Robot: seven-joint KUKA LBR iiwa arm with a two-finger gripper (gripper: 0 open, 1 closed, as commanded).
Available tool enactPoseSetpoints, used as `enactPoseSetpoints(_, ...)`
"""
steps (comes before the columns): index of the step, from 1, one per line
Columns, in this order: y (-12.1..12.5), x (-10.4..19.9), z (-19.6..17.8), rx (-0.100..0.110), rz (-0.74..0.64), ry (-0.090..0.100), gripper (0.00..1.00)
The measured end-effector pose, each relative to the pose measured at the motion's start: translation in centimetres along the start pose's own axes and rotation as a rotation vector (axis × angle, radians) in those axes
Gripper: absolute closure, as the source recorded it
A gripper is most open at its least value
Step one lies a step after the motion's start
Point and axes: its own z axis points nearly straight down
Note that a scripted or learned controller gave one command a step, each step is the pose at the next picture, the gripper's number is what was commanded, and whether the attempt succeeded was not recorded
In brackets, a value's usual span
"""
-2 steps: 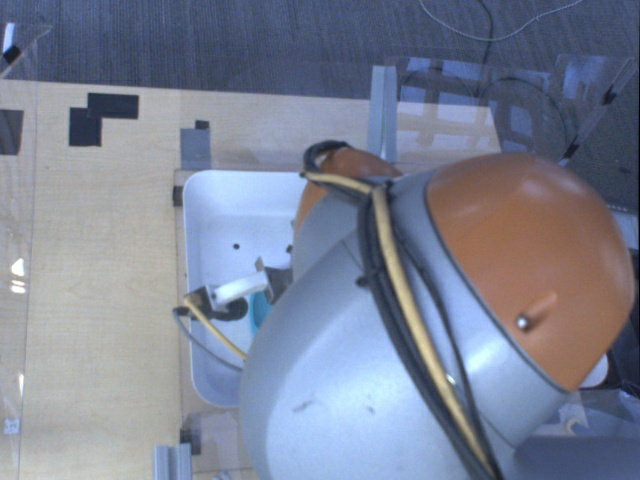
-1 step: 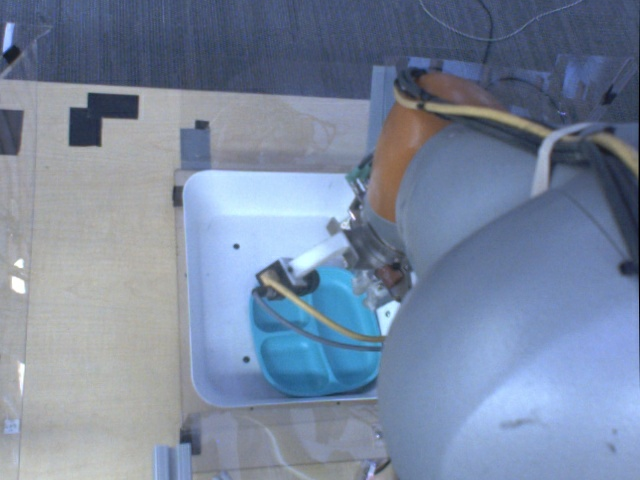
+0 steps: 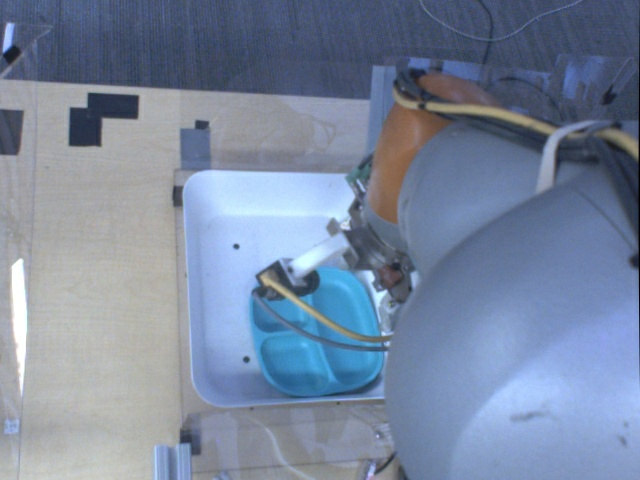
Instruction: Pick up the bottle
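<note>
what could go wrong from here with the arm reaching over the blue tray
The arm reaches in over the blue tray, so it may knock or snag the tray. Its bulk also hides the right side of the white bin, so a failed grab there could go unnoticed.

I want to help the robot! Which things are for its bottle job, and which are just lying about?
For the job:
robot arm
white bin it reaches into

Just lying about:
blue tray in that bin
black tape marks on the bench
</note>
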Motion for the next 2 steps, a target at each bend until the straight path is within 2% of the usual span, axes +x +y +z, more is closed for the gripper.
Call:
enactPoseSetpoints(1, -1.4, 0.5, 14.4, 0.002, -0.216, -0.001, 0.0)
enactPoseSetpoints(2, 2.1, 4.6, 15.5, 0.004, -0.215, 0.01, 0.0)
